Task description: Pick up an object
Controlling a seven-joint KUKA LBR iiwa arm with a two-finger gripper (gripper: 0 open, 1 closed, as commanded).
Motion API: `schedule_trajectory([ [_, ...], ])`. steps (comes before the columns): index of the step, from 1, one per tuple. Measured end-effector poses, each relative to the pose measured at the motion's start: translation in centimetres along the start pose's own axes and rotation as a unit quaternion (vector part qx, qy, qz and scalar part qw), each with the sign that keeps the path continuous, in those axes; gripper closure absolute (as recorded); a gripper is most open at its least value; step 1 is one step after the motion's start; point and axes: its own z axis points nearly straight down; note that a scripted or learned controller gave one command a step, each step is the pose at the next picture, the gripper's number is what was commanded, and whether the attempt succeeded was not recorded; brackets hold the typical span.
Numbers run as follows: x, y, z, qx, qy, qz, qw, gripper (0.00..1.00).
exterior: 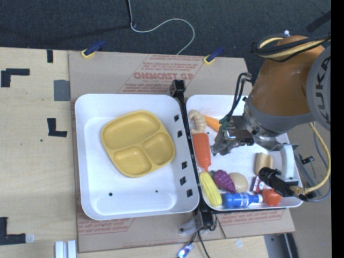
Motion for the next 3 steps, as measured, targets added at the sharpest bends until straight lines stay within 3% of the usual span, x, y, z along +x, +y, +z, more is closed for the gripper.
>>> schedule_trajectory([
  [1, 5.4, 0.1, -8.6, -0.007, 0.000, -0.001, 1.0000, 1.00],
  [2, 9.4, 0.1, -9.5, -0.003, -0.001, 0.001, 1.0000, 1.00],
  [3, 8.6, 0.1, -9.8, -0.002, -0.001, 0.002, 1.0000, 1.00],
])
